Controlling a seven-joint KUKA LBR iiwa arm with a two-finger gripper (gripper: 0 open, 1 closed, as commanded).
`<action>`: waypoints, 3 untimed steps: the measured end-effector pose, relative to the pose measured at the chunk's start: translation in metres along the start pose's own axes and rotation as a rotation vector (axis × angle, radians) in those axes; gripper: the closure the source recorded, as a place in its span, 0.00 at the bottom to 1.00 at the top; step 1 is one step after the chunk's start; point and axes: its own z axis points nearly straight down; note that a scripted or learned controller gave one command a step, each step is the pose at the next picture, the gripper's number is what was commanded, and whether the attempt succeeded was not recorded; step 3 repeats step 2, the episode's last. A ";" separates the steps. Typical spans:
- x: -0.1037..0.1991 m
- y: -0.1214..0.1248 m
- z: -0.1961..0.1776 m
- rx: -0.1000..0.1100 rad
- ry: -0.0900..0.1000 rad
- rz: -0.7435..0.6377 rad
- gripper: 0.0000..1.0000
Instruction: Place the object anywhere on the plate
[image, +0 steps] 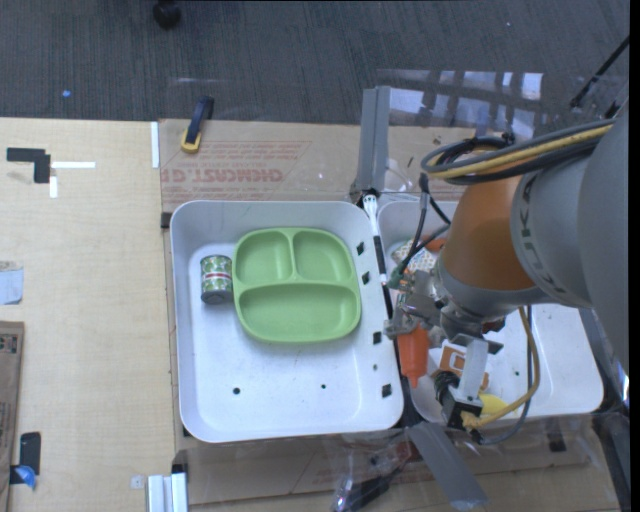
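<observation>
A light green divided plate (297, 284) lies in the left white bin (285, 400), toward its back. A small can with a green label (215, 278) stands just left of the plate, touching or nearly touching its rim. My gripper (415, 332) hangs low over the left edge of the right bin (560, 385), beneath the bulky grey and orange wrist, which hides most of it. An orange, carrot-like object (412, 358) shows directly below the gripper, close to the wall between the bins. Whether the gripper has hold of it cannot be made out.
A pale speckled item (417, 262) lies at the back left of the right bin, partly under the arm. A white rounded piece (428, 396) sits at that bin's front left corner. A yellow and black tool (197, 124) lies on the bench behind the left bin.
</observation>
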 end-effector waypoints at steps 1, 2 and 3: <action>0.062 0.101 -0.003 -0.001 -0.002 -0.009 1.00; 0.063 0.101 -0.002 0.000 -0.002 -0.009 0.00; 0.063 0.101 -0.002 0.000 -0.002 -0.009 0.00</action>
